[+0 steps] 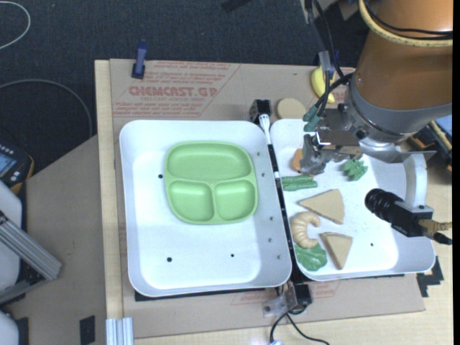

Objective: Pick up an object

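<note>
Green three-well plastic tray point(210, 180) in left bin point(144, 214); metal pincer point(313, 162) over right bin point(381, 254) (opening unreadable).

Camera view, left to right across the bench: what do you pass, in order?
blue clip → green divided plate → croissant → small tan wedge

We see a brown bench point(180, 85) bearing two white bins side by side, the left bin point(144, 214) toward nine o'clock and the right bin point(388, 261) toward three. A blue clip point(139, 60) sits at its eleven o'clock edge.
</note>
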You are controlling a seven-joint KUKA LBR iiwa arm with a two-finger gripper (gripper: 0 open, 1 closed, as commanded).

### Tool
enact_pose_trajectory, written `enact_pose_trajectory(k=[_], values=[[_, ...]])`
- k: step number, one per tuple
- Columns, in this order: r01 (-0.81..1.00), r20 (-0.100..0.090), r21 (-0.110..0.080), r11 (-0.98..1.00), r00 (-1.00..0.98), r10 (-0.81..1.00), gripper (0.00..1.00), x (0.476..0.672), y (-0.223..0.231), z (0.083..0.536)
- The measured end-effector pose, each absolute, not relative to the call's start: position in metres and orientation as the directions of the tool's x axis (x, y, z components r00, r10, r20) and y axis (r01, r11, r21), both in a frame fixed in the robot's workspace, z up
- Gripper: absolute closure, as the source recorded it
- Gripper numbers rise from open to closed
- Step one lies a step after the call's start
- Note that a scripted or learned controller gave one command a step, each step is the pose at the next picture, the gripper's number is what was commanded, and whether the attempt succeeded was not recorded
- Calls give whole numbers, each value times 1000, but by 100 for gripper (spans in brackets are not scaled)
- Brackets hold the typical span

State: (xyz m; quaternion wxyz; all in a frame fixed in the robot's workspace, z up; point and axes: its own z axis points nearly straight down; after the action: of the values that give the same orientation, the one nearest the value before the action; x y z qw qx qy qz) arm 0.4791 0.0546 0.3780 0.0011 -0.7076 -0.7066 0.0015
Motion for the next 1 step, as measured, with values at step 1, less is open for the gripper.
enact_pose_trajectory(k=[1], values=[[1000, 0, -9, 2, -2, 1000, 100, 478, 79, 318]])
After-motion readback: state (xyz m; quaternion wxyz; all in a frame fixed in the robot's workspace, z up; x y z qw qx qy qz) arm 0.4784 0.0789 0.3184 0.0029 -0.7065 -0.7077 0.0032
